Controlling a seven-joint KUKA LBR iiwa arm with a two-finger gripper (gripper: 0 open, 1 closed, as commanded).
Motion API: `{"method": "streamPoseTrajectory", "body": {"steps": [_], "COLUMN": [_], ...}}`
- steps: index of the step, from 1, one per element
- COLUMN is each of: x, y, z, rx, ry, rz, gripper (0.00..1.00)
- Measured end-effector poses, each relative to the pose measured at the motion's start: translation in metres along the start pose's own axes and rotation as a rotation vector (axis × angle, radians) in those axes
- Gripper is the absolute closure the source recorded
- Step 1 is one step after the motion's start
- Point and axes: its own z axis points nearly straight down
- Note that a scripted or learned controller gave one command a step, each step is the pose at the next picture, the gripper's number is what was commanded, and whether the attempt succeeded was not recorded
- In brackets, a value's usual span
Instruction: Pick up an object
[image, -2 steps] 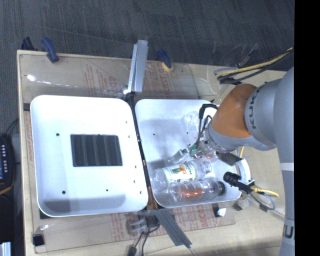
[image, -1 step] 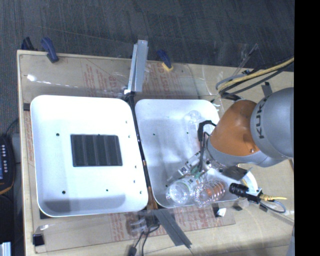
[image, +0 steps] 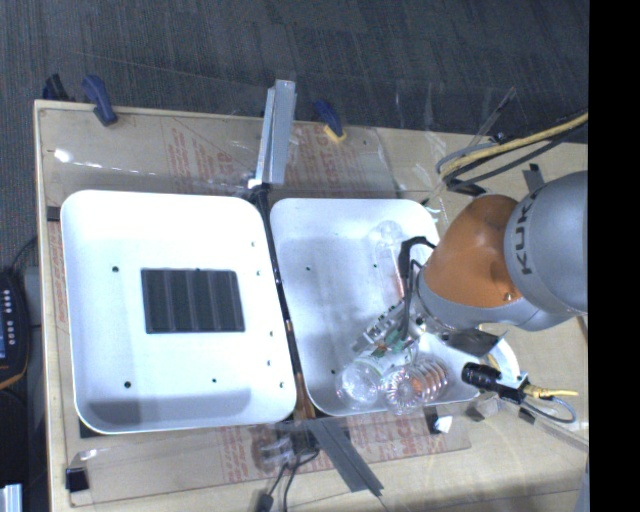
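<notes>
Claw (image: 385, 338) first: from the camera view I see it low inside the right bin (image: 320, 300), toward that bin's near right corner, pointing down among some clear things. Its tip is a tangle of metal and wire against see-through plastic, and I cannot tell whether it is apart, together or clamped on anything. Nothing that I can make out is lifted off the bin floor.

The arm (image: 545, 255) reaches over the right bin's right rim, grey at the outer end with the orange band (image: 470, 265) just above the wrist.

For the task's thing, I have three candidates, all in the right bin. A clear cup (image: 358, 381) lies at the near edge, just below the claw. A second clear piece with a coppery ribbed look (image: 412, 385) sits beside it, closer to the bin's near right corner; whether the two touch I cannot tell. A third clear object (image: 385, 237) lies near the far right part of the bin, well apart from the other two and close to the wrist.

The left bin (image: 100, 300) touches the right bin's left side, and a dark slatted panel (image: 193, 300) lies in its middle. A metal bar (image: 276, 130) stands beyond the right bin's far left corner. Yellow cables (image: 520, 143) run beyond its far right corner.
</notes>
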Motion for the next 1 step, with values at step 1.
{"method": "streamPoseTrajectory", "body": {"steps": [1], "x": [-0.0003], "y": [0.0003], "z": [-0.0001], "rx": [0.000], "ry": [-0.001], "rz": [0.000], "gripper": [0.00]}}
